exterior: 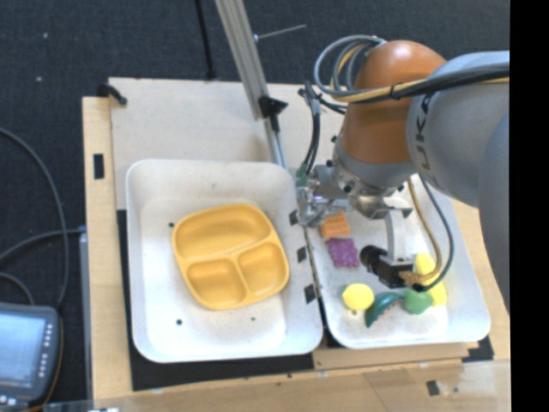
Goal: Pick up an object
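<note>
Step in hand, by my read: approach/descent, no grasp yet. Gripper [319, 202] sits low over the R bin [470, 318], at the bin's 10 o'clock corner, hard by the wall it shares w/ the L bin [154, 230]. Wrist and arm cover it from above, so can't tell if it's wide or narrow, and nothing is seen held. Likely target is the orange block [335, 226]: lies just at the gripper's 5 o'clock, close beside it, on the bin floor; touching or not, can't tell. Purple piece [343, 252] is just at the block's 6 o'clock, near but apart. Rest of the R bin's things cluster toward 6 o'clock: yellow ball [357, 297], dark green piece [382, 307] beside it, and a green piece [418, 302] w/ yellow bits further toward 4. L bin holds a yellow tray [230, 254], mid-bin, well apart from the gripper. Next move, as I judge it: shift a bit toward 5 o'clock to centre on the block, go down, close, lift straight up. Needs care re the bin wall at 9 o'clock and the purple piece so close; an off-centre close could just nudge the block away.
</note>
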Available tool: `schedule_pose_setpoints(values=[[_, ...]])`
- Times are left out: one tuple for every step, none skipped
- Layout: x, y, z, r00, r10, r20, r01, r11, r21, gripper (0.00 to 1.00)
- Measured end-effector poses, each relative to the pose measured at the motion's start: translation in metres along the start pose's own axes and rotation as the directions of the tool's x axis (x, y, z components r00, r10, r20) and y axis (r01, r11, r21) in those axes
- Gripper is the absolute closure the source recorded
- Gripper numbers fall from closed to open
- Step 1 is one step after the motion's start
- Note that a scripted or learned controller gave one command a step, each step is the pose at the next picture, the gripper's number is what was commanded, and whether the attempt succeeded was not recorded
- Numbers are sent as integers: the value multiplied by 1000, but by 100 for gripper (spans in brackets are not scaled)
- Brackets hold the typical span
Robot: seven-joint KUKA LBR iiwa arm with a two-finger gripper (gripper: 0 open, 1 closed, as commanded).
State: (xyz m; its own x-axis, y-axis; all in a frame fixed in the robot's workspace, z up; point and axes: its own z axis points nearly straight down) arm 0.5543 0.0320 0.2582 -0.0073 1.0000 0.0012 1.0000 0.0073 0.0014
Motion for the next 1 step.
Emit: schedule_pose_setpoints(values=[[53, 5, -3, 1000, -1, 0, 1, 1000, 0, 100]])
